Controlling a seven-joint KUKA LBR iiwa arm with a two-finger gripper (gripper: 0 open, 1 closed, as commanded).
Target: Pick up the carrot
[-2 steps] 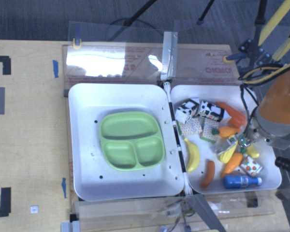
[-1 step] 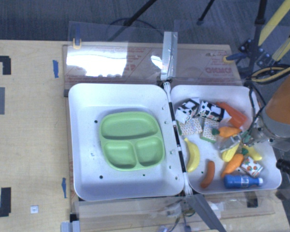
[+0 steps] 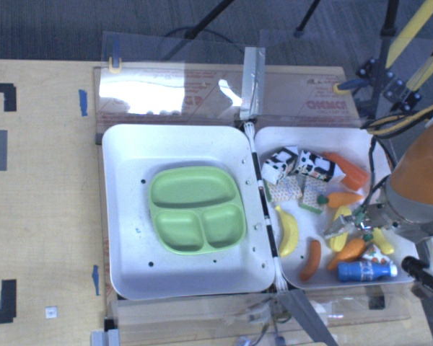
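Bright, even overhead light; shadows are soft and faint. White glare streaks the clear plastic panel [image 3: 169,92] at the far side. The picture is slightly soft and grainy, the orange-banded grey arm [image 3: 421,175] at right blurred.

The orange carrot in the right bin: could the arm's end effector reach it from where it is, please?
Probably yes: the end effector hangs just above the orange carrot, nothing covering it, though a blue bottle crowds alongside.

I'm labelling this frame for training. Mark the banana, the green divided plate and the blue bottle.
banana [image 3: 289,234], camera view, middle of its curve.
green divided plate [image 3: 196,187], camera view, ridge between compartments.
blue bottle [image 3: 362,270], camera view, its body.
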